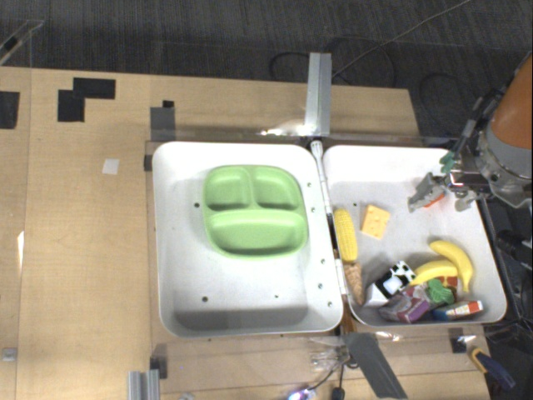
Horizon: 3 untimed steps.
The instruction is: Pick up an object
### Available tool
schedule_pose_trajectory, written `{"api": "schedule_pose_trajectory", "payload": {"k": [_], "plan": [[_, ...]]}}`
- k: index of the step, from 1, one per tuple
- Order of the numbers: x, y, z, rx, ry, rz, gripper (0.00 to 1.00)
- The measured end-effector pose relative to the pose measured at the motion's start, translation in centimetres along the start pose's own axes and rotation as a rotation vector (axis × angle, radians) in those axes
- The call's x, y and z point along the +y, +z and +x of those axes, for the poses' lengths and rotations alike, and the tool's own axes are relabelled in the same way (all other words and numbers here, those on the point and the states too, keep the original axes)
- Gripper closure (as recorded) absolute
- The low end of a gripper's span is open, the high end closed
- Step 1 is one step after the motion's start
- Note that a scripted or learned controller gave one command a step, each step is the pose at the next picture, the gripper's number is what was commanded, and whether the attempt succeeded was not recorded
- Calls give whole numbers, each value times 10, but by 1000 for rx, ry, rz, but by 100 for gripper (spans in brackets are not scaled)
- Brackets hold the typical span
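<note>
Objects for picking lie heaped in the near right corner of the right bin [491,261]: a yellow banana [454,257] curved over a second yellow piece, a green block [440,292], a purple item [412,308], a black-and-white checkered piece [398,275] and a red-and-white tube [464,310], most of them touching. An ear of corn [345,234] lies lengthwise just beside the divider between the bins, with a yellow cheese wedge [376,222] near it and apart from the heap. Open floor occupies the bin's far half. The gripper [426,192] hovers over that open floor near the right wall, holding nothing, its fingers narrowly parted. In the left bin [179,248] rests a green divided plate [254,209].
</note>
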State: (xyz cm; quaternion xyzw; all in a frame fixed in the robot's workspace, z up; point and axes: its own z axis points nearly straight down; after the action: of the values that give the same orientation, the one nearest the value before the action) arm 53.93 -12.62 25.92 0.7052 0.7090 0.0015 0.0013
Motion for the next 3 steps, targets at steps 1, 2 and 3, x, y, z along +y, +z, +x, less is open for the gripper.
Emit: {"api": "schedule_pose_trajectory", "payload": {"k": [1,2,3], "plan": [[8,74,51,0,-59,2,0],[11,168,21,-2,33,-13,0],[26,73,60,0,-355,-3,0]]}}
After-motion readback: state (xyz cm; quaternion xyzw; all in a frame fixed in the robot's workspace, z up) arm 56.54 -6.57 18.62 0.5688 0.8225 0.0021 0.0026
